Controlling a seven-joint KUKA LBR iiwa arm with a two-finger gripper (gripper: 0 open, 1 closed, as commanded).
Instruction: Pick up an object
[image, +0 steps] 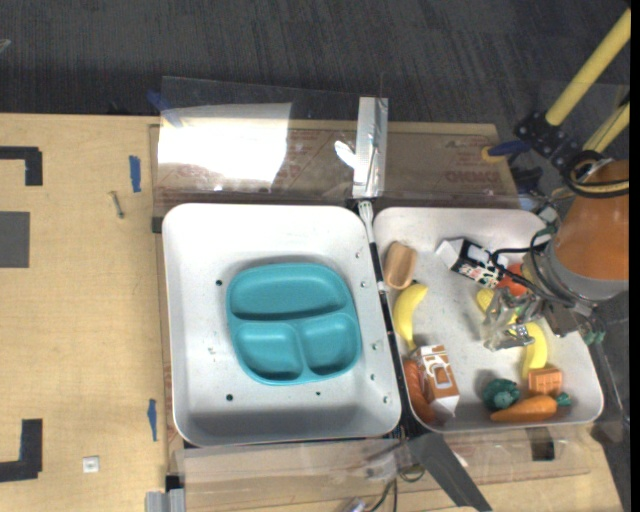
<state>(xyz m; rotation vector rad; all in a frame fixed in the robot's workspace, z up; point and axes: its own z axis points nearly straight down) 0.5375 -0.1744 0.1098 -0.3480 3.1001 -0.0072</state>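
Plywood bench top (70, 330) carries two shallow white bins side by side. Inside the left bin (190, 250) lies a teal divided tray (293, 320). Over the right bin (590, 400) the arm (595, 240) comes in from the right, its orange band above the wrist, and the wrist points down and leftward into the bin. Its gripper (505, 320) sits low among the objects, just beside a yellow banana (537, 350); whether it is wide or closed I cannot tell. Another banana (408, 312), a small carton (437, 375), a carrot (525, 407) and a tan piece (399, 264) lie apart from it.
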